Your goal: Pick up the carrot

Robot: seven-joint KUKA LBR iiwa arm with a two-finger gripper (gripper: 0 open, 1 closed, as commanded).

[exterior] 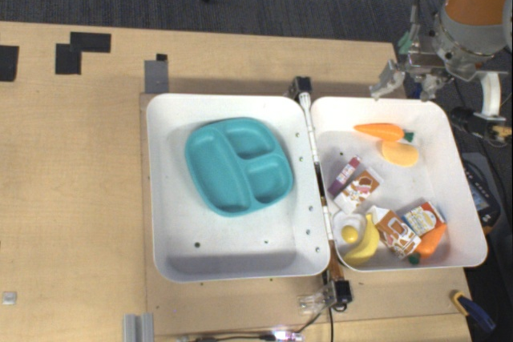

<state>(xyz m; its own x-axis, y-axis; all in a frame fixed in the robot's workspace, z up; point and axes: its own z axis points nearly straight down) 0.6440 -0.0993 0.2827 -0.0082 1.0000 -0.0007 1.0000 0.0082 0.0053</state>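
An orange carrot [378,130] with a green end lies near the back of the right bin [461,172], pointing left. A second, shorter carrot [432,239] lies in that bin's front right corner. My gripper [406,84] hangs above the back rim of the right bin, just behind the first carrot and apart from it. Its fingers [385,84] are spread, and nothing is between them.
In the right bin, a yellow-orange fruit [401,154] touches the back carrot. Also there: a banana [361,245] and small snack cartons [355,182] [398,231]. The left bin [160,196] holds a teal divided plate [239,164]. A ridge [314,164] separates the bins.
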